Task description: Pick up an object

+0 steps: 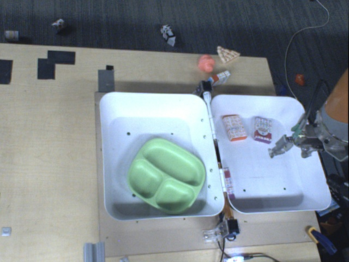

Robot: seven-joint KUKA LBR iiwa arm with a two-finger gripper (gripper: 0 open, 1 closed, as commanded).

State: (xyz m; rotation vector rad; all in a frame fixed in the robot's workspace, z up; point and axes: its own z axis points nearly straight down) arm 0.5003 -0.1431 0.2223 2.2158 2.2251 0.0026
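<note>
Cartons (234,127) lie left of the tool (279,148), apart.

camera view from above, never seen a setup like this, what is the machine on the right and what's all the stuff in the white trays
This is one camera fixed above a wooden bench, looking down at a slant. The grey machine with the orange band at the right edge is a robot arm; its hand hangs over the right bin with nothing visibly between its fingers. Its job is to pick something up.

The left bin holds a green divided plate, lying tilted. The right bin holds two small packets side by side near its far edge: an orange and white one and a red and white one.

Behind the bins, a pink ball and a few other small items lie on the bench.
</note>
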